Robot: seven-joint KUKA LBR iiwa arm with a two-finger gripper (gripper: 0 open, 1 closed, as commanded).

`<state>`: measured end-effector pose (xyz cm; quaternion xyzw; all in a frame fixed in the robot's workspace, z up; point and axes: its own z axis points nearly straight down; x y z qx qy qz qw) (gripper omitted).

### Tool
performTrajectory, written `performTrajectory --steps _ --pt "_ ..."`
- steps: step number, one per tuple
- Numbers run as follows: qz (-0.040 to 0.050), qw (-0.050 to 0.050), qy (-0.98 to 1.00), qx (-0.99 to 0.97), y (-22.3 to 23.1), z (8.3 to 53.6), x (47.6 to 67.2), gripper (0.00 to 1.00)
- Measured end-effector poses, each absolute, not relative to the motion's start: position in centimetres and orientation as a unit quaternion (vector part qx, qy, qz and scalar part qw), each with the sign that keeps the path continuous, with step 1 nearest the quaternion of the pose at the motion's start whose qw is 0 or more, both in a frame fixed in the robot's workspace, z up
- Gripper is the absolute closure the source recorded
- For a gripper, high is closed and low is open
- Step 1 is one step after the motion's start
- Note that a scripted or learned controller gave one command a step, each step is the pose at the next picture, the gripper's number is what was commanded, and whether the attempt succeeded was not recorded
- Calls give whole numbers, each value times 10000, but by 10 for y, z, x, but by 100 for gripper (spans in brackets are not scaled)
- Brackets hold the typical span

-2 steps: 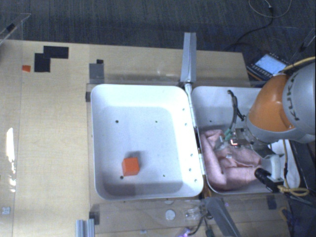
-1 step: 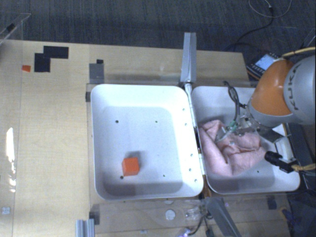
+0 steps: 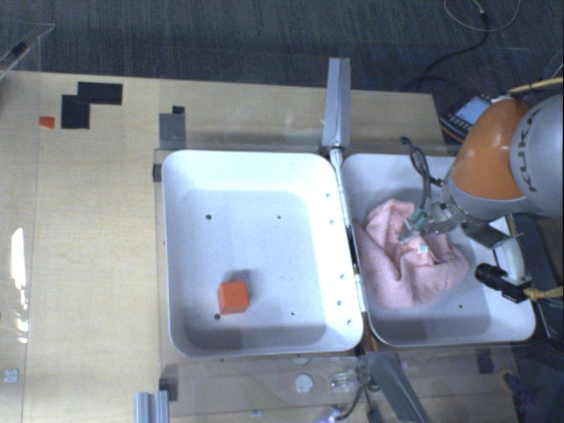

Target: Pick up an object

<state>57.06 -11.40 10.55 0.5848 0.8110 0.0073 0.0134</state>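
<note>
A crumpled pink cloth [image 3: 397, 258] lies in the right bin [image 3: 458, 324], filling its left and middle part. My gripper [image 3: 421, 227] is down on the upper middle of the cloth, its tips pressed into the folds. An orange cube [image 3: 233, 297] rests in the left bin [image 3: 194, 183], near its front left.
The grey arm with its orange band [image 3: 489, 161] reaches in over the right bin's far right corner. A metal divider post [image 3: 337, 104] stands behind the seam between the bins. Black blocks [image 3: 88, 102] and a small orange piece [image 3: 47, 122] lie on the bench at far left.
</note>
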Motion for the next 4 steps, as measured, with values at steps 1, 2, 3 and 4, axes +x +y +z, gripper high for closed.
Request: performTrajectory --steps 1,2,3,4 --pt "72 133 8111 5847 -114 105 571 0" --pt "23 88 8878 4601 -164 92 548 0" --pt "44 156 8880 4596 -163 106 553 100" --pt "23 74 9331 3596 -79 226 611 100"
